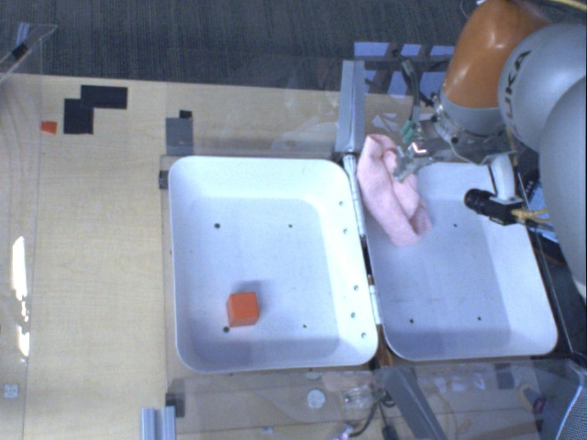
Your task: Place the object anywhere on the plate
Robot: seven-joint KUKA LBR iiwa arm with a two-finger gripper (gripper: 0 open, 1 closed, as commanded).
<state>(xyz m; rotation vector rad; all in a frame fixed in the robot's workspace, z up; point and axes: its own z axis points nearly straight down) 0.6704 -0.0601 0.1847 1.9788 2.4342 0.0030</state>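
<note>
A pink cloth [389,200] hangs crumpled over the far left corner of the right bin [468,282], its lower end draping toward the bin floor. My gripper [406,157] sits at the cloth's upper right edge, and its fingers are pinched on a fold of the fabric. A small orange cube [243,309] rests on the floor of the left bin [266,227], near its front left. The grey arm with its orange band [486,35] reaches in from the upper right.
The divider between the two bins [365,246] runs right under the cloth's left edge. A black cable fitting [491,204] juts from the wrist over the right bin. Black and red markers [87,108] lie on the wooden bench at far left.
</note>
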